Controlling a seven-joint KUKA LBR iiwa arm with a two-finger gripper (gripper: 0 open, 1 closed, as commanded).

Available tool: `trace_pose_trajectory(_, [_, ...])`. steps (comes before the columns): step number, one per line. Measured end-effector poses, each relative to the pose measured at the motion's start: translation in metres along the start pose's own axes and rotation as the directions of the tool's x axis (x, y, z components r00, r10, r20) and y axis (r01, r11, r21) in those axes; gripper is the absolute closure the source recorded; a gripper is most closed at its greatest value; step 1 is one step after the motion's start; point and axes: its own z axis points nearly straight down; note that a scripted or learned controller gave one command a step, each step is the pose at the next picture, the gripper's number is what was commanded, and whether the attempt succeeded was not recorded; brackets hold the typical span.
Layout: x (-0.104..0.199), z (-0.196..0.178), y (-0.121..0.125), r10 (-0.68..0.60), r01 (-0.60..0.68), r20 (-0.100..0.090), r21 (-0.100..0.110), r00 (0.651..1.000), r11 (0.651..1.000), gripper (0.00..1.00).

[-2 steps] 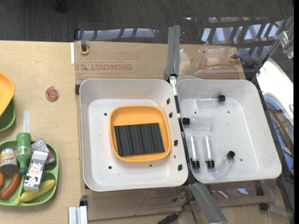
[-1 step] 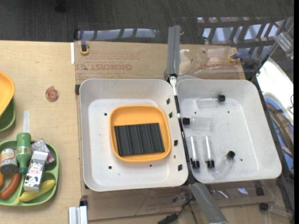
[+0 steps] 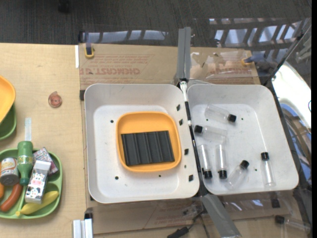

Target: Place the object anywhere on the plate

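Clear vials [image 3: 218, 158] lie scattered in right bin [image 3: 277, 133]; plate [image 3: 147, 141] awaits. Risk: smooth vials roll, slip. End effector state: cannot tell.

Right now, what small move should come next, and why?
Probably reach down into the right bin toward one clear vial, such as the one lying apart near the back. The vials all lie in that bin, while the orange plate in the left bin carries just a dark ridged block.

Dark carpet floor [image 3: 124, 6] lies behind a wooden table [image 3: 39, 78] at left.
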Motion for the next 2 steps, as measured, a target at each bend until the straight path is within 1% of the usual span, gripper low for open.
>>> trace_pose_trajectory(1, [-0.01,0.1083,-0.0004,-0.316,0.316,0.002,-0.003,0.949,0.949,0.0])
trace_pose_trajectory(2, [-0.0119,0.1168,-0.0003,-0.552,0.552,0.004,-0.003,0.834,0.834,0.0])
